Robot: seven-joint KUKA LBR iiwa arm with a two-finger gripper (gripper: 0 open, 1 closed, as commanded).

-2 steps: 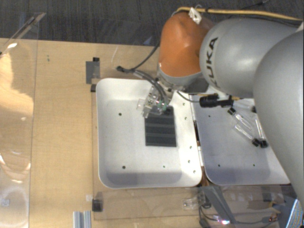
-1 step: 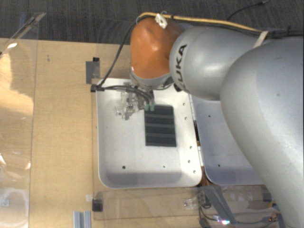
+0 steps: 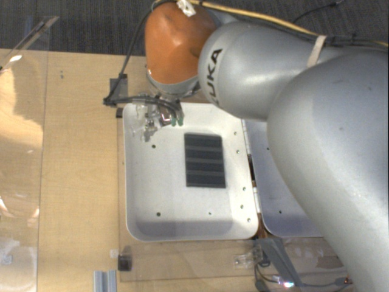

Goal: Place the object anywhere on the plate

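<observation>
Camera view: fixed above the bench, slanted down on both bins.
Bench (image 3: 67,163): pale wood surface; glare along its left side; dark carpet beyond its far edge.
Left bin (image 3: 143,187): shallow, white, rounded corners, in full view; small dark dots scattered over its floor.
Plate (image 3: 205,160): dark rectangular ribbed slab lying flat on the left bin's floor, a little right of the bin's centre, long side running toward the near and far edges.
Right bin (image 3: 270,193): white, just beside the left bin; mostly covered by the arm, a strip along its left edge and near-left corner visible.
Arm (image 3: 316,114): grey, large in frame, reaching in from the right across the right bin; orange band (image 3: 173,38) above the wrist sits over the far edge of the left bin; a yellow cable runs along the top of the arm.
Gripper (image 3: 159,115): hanging over the far-left corner of the left bin, well apart from the plate's far-left corner; fingers blurred and partly translucent, so cannot tell how far apart they stand or whether anything is between them.
Object: a small green patch (image 3: 179,121) shows right at the gripper's right side, near the bin's far edge; too small to say what it is or whether it is gripped.
Near edge of bench: small dark block (image 3: 124,261) near the left bin's near-left corner; clear fittings beside it.
</observation>
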